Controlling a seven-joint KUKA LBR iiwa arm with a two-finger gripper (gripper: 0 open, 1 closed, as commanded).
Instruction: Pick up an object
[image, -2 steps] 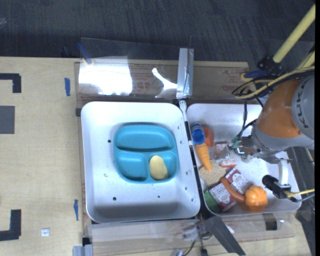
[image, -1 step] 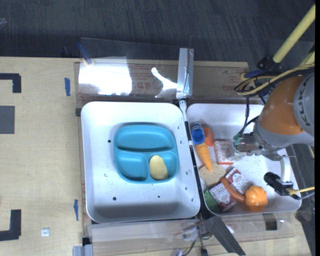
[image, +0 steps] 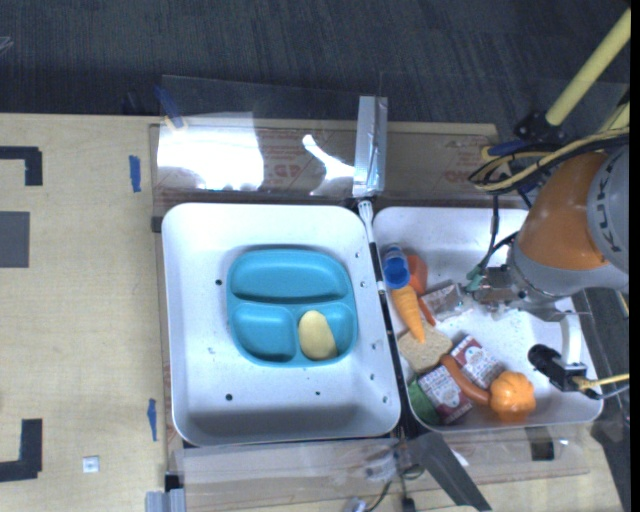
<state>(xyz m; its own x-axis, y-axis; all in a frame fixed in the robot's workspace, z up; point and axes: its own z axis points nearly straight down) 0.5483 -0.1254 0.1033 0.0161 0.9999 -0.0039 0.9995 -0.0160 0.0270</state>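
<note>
Gripper (image: 487, 290), state unclear, hovers near slim orange carrot (image: 408, 311) in right bin (image: 455, 226)

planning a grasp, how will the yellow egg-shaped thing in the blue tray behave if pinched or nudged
The yellow egg-shaped thing looks smooth and rounded, so it may slip from a pinch. Nudged, it would likely roll, though the blue tray's compartment wall should stop it.
</note>
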